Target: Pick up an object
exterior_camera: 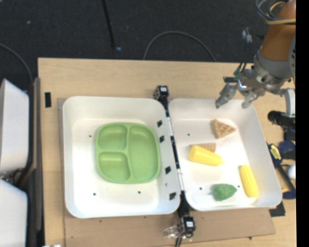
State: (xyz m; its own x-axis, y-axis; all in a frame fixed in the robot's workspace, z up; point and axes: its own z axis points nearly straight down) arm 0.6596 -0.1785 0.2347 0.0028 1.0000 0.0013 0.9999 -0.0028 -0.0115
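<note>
My gripper (234,99) hangs over the far edge of the right bin (193,112), fingers spread open with nothing between them. Below it in that bin lie a tan pizza-slice toy (223,128), a yellow cheese wedge (204,156) resting against a small tan piece (207,147), a yellow corn cob (248,180) and a green leafy toy (224,191). The pizza slice is the closest to the gripper, a short way nearer the camera.
The left bin (77,138) holds a green divided plate (127,153). A black clip (161,92) sits at the far end of the seam between the bins. Clamps and tools (280,148) lie along the bench's right side.
</note>
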